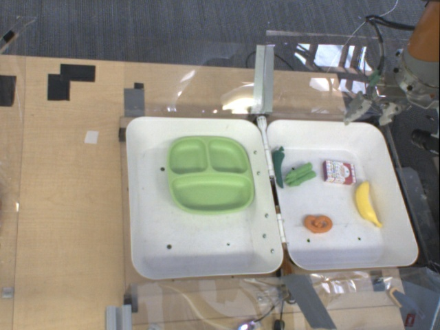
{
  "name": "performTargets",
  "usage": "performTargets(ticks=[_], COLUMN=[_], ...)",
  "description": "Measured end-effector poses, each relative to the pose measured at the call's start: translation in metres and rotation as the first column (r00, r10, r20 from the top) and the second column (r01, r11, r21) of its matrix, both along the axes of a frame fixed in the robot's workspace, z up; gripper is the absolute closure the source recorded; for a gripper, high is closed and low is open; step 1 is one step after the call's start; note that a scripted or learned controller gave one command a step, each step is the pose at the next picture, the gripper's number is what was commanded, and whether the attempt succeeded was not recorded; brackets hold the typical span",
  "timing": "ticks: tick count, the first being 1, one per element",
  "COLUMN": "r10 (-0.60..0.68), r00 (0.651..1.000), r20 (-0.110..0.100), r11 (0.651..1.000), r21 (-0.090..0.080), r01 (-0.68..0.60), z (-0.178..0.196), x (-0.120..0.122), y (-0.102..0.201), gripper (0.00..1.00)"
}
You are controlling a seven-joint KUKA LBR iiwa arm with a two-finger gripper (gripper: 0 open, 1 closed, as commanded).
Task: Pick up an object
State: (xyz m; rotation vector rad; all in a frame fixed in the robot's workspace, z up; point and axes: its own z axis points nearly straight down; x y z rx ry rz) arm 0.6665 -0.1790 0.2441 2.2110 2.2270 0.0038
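The right bin (385,253) holds a yellow banana (366,203) near its right wall, an orange round toy (317,223) toward the front, a small red and white carton (338,172), and green bean pods (300,175) beside a dark green piece (278,165) at the left wall. My gripper (368,108) hangs above the bin's far right corner, apart from every object. Its fingers look spread, with nothing between them.
A light green divided plate (210,174) lies in the left bin (148,246). A metal post (264,81) stands behind the seam between the bins. Cables and clear shielding sit behind the right bin near the arm.
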Motion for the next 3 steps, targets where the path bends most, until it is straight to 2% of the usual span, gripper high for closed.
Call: performTargets(ticks=[1,2,3], r10=[-0.05,-0.137,-0.138], r00=[0.999,0.991,0.99], r20=[-0.002,0.0,0.003], r11=[0.999,0.991,0.99], r21=[0.0,0.001,0.003], r01=[0.05,0.137,0.138], z=[-0.072,-0.151,-0.141], x=[-0.068,-0.13,-0.128], y=[-0.027,-0.023,-0.022], gripper=[0.0,0.0,1.0])
